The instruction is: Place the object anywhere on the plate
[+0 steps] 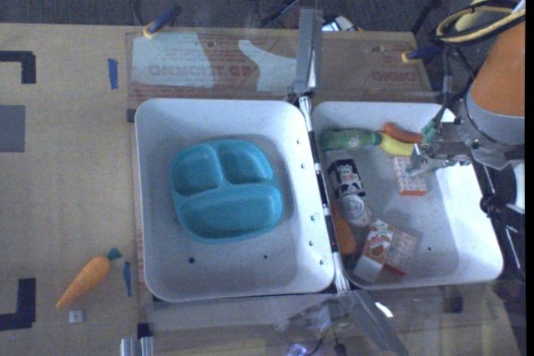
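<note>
A blue plate [227, 188] with three compartments lies in the middle of the left bin [158, 263], and nothing rests on it. The right bin [467, 254] holds the loose items: a green bottle [350, 137] lying on its side at about eleven o'clock in that bin, a yellow banana-like piece [394, 147] and an orange-red one [402, 132] just beside it toward twelve o'clock, a small orange-and-white packet [410, 177] near the bin's centre, a black-and-white carton [345, 176] along the nine o'clock edge with a pale round can [357, 208] below it, and a red-and-white box [385, 247] at about seven o'clock. The arm comes in from three o'clock, and its gripper [427, 156] hangs over the right bin just above the orange-and-white packet; whether it is spread or closed cannot be told, and nothing can be seen held in it. Outside the bins, a toy carrot [85, 279] lies on the bench [58, 179] at eight o'clock from the plate.
</note>
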Available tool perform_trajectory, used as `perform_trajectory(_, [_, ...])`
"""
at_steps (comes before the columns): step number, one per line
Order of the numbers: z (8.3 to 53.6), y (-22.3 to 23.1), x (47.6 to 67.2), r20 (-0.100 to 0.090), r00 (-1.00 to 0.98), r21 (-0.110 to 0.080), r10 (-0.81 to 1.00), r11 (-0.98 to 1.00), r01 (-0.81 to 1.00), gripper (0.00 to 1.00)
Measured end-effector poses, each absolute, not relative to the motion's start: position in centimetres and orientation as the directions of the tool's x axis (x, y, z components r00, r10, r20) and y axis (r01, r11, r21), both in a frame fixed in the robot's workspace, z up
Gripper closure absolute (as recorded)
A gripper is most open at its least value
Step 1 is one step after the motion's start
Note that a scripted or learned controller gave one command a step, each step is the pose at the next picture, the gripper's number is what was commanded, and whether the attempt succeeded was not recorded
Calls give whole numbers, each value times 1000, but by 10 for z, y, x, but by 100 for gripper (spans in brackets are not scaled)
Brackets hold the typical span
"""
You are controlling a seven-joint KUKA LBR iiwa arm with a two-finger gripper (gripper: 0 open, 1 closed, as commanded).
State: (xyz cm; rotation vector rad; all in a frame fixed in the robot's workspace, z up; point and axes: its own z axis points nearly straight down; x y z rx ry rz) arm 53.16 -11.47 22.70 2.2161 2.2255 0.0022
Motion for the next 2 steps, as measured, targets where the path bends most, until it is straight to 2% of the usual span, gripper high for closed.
perform_trajectory(1, [219, -31, 479, 1, 246, -5, 969, -246, 969, 100])
perform_trajectory(2, [204, 22, 479, 1, -81, -4, 997, 81, 997, 100])
